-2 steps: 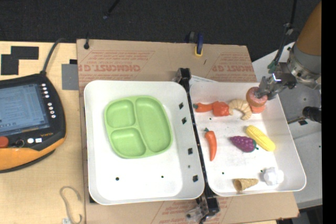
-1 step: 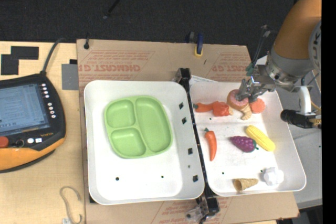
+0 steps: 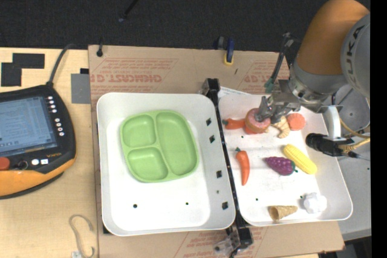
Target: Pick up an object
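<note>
Scene: a tabletop (image 3: 72, 214) carrying two shallow white bins side by side, seen from above at a slant.
Left bin (image 3: 115, 202): holds a green divided plate (image 3: 159, 146) near its middle.
Right bin (image 3: 338, 190): holds scattered toy foods, namely a pink round piece (image 3: 259, 124), an orange carrot (image 3: 235, 124) touching it, a red chili (image 3: 243, 166), purple grapes (image 3: 279, 164), a yellow corn cob (image 3: 300, 159), a cone (image 3: 282, 211), a crumpled white piece (image 3: 312, 203) and an orange-red ball (image 3: 295, 122).
Arm: grey with an orange band, reaching in from the right.
Gripper (image 3: 269, 110): low over the far edge of the right bin, right at the pink round piece.
Fingers: too dark and crowded to judge; I cannot tell whether they are apart or together.
Step in hand: it looks like the grasp attempt on the pink piece, with no lift evident.
Next move: likely needs a firm close on the pink piece alone, then a straight rise clear of the carrot and ball beside it.
Far left edge: a control pendant (image 3: 30, 136) with a lit screen.
</note>
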Controlling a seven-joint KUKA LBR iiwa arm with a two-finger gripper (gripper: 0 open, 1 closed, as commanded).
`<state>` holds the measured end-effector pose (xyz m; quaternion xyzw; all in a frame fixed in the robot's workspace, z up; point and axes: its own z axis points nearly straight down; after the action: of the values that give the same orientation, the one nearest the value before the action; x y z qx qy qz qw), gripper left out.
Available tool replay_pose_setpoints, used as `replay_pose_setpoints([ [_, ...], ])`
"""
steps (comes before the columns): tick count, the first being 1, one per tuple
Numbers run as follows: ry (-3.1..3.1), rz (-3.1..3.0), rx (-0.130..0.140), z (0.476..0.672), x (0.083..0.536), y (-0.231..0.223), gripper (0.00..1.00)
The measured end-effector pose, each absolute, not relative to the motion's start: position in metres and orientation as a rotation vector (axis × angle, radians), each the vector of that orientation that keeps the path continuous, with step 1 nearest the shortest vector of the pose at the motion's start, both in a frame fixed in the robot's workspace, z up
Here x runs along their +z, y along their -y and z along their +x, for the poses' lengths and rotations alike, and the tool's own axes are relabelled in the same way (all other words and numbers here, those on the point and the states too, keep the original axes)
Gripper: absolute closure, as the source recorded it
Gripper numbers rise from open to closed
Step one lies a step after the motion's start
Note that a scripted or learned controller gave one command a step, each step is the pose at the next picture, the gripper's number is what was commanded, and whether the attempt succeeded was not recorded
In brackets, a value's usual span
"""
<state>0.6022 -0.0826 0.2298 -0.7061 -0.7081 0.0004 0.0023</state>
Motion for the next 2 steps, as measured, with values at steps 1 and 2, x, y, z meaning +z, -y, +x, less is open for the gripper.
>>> replay_pose_setpoints([
  [1, 2.221, -2.217, 0.002, 0.603, 0.217, 0.048, 1.0],
  [2, 2.22, -2.222, 0.0, 0.612, 0.231, 0.047, 1.0],
])
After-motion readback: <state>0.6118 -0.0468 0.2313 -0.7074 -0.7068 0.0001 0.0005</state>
